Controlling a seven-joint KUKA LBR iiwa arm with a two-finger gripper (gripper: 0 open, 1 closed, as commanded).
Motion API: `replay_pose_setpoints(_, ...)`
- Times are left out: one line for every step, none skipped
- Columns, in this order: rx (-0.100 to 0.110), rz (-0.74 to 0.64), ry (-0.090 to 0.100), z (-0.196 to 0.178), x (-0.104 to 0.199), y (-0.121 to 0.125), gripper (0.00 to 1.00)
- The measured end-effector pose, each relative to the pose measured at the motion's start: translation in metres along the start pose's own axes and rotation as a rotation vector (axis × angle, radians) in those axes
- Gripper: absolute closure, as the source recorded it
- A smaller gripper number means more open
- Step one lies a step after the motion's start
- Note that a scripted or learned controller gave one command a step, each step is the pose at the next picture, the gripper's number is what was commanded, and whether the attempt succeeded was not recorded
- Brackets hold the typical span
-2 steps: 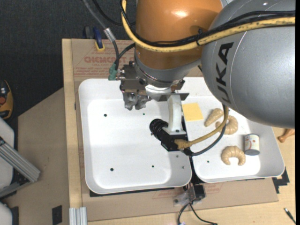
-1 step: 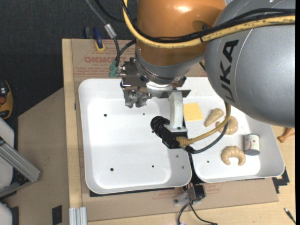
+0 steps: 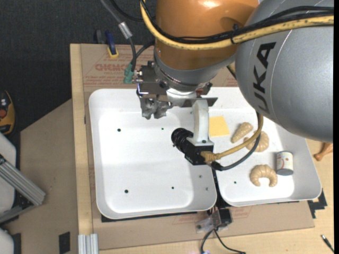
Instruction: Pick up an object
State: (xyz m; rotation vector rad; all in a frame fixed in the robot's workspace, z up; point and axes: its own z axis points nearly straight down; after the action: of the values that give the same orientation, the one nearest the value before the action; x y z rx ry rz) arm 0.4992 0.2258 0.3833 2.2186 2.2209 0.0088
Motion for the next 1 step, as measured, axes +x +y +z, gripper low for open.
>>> replay_pose_setpoints(-0.001, -0.001, 0.001, -0.0102, 0.0006, 0.0003, 1.0)
